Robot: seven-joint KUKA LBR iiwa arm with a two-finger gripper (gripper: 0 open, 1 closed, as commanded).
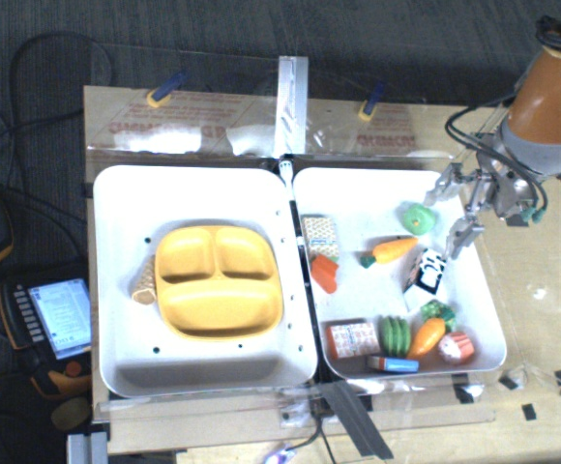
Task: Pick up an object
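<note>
Several toys crowd your right bin [484, 288]. Your tool [457, 206] hangs spread and empty near the green ball [417, 219]; descending there, a finger could nudge it rolling away.

The scene was evenly and fairly brightly lit from above, with soft light and no hard glare. The two white bins [116, 288] looked nearly washed out, with grey shading along their near inner walls. A yellow tray [219, 276] cast only a faint shadow. The picture was low in resolution and slightly soft, so small items blurred together.
</note>
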